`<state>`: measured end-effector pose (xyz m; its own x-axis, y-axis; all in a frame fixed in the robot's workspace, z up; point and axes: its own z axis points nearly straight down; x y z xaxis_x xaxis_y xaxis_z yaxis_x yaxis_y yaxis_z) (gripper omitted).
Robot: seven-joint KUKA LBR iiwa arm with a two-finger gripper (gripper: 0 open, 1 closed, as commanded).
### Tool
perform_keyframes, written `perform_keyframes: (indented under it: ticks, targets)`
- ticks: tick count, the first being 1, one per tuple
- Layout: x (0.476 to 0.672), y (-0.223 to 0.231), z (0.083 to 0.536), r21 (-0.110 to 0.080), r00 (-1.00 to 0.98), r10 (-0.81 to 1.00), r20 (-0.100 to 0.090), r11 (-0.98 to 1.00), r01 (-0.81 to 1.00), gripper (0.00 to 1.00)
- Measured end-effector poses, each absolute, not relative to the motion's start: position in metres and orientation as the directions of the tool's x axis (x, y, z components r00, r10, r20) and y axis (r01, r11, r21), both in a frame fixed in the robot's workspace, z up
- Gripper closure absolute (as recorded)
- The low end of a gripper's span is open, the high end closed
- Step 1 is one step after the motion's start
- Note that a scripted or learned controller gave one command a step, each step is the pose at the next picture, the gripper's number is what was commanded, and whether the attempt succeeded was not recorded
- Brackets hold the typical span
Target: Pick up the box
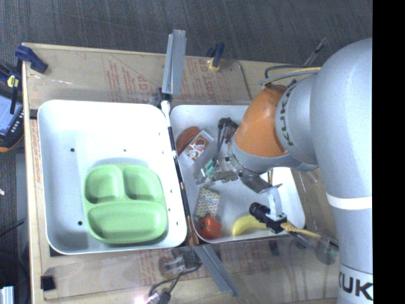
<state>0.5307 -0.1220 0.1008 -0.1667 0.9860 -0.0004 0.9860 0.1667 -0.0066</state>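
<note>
The box (200,145), a small carton with red and white print, lies in the right bin (190,114) near its upper left corner, tilted, just beside a reddish-brown rounded item (186,137) that sits against the bin's left wall. The arm (335,125) comes in from the right as a thick grey column, its orange band (262,128) sitting over the upper middle of that bin, and the wrist bends down and leftward from there. The gripper (212,170) hangs low in the bin just below and to the right of the box, its dark metal parts pointing toward the bin's left wall; how far apart its tips stand I cannot tell, and nothing can be made out between them. The box looks to be resting on the bin floor, close to the tool but whether the two touch cannot be told. Further down in the same bin lie a small patterned packet (207,202), a red tomato-like item (209,227) at the lower left corner, and a yellow banana (245,225) next to it. A black cylindrical fitting (264,215) on the arm sticks out just above the banana. The left bin (57,116) holds a green divided tray (124,202) in its lower half.
</note>
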Motion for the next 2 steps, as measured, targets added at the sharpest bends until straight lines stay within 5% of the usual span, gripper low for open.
perform_keyframes:
  ticks: [1,2]
  targets:
    - [0.531,-0.122,0.101,-0.007,-0.167,0.986,-0.001,0.167,0.986,0.00]
    - [0.479,-0.115,0.095,0.008,-0.249,0.968,-0.017,0.249,0.968,0.00]
